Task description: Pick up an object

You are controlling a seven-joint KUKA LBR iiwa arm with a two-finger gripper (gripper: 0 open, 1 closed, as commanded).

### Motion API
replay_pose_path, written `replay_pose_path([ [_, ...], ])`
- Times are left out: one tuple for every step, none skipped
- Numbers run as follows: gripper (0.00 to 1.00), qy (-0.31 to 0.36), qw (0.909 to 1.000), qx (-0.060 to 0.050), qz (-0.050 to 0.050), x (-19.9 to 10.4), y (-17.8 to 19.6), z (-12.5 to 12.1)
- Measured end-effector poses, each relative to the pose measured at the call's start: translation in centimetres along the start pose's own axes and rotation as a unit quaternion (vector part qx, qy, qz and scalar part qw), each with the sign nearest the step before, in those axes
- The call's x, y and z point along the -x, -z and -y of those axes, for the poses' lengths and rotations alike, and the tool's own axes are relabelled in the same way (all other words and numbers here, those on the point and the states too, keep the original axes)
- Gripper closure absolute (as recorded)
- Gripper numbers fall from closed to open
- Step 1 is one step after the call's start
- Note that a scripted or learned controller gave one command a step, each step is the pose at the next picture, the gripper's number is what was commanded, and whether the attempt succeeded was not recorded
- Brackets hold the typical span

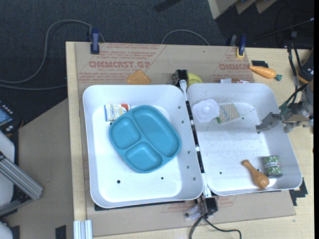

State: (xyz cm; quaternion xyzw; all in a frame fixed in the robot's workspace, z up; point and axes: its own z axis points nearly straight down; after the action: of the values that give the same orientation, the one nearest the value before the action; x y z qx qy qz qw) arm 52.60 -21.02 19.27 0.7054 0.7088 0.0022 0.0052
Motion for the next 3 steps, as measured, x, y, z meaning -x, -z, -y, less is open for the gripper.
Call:
replay_pose_path([
  [0.0, -0.004, 0.9999, -0.011, -0.004, 0.1, -8.6, 5.2],
  [0.0, 0.002, 1.0, 0.005, 0.001, -1.9, 3.8, -4.2],
  [0.0, -0.001, 1.0, -0.004, -0.004, -5.2, -11.4, -8.6],
])
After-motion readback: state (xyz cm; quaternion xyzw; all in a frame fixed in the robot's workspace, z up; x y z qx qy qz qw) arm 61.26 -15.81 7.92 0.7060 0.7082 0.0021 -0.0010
